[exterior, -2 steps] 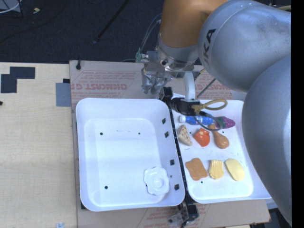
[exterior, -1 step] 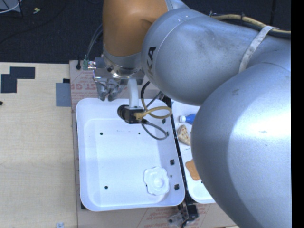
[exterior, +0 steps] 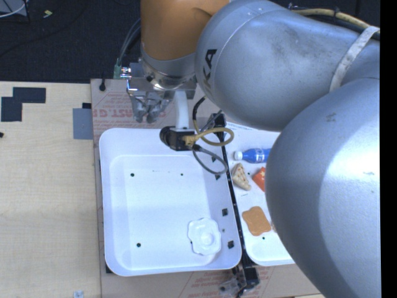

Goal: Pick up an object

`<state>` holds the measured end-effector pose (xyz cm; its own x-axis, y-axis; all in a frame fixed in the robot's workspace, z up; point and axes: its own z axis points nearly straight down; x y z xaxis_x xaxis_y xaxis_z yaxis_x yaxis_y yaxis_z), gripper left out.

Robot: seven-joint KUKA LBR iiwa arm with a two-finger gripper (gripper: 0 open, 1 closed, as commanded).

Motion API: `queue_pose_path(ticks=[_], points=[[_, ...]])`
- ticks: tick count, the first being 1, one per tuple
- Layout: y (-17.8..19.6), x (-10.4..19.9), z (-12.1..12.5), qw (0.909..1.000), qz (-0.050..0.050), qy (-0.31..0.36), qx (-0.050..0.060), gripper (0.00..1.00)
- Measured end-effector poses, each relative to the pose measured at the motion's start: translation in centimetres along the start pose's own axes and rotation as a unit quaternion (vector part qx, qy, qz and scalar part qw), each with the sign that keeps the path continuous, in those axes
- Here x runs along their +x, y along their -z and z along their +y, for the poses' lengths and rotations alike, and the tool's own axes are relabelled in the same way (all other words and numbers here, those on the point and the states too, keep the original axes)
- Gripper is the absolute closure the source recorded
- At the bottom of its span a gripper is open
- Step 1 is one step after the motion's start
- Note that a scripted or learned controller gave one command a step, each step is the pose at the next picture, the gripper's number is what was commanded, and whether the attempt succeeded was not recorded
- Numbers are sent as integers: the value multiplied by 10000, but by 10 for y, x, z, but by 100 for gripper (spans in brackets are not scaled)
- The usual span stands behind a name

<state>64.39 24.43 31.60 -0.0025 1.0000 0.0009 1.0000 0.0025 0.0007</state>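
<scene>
Well below the fingers, a white object lies in the left bin.

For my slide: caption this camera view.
KUKA arm's gripper above the left bin's far rim; a white object lies inside.

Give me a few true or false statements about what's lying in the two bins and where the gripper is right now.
1. A white lumpy object lies in the left bin. True.
2. A blue bottle lies in the right bin. True.
3. The gripper is pressed onto the white object. False: it is near the left bin's far edge, well away from it.
4. The flat brown piece lies in the left bin. False: it lies in the right bin.
</scene>
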Motion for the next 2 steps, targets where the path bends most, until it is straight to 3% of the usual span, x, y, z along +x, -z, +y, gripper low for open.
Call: queue_pose_path(ticks=[1,2], points=[[60,0,0,10000,4,7,-13,100],[87,2,-1,10000,-1,27,2,100]])
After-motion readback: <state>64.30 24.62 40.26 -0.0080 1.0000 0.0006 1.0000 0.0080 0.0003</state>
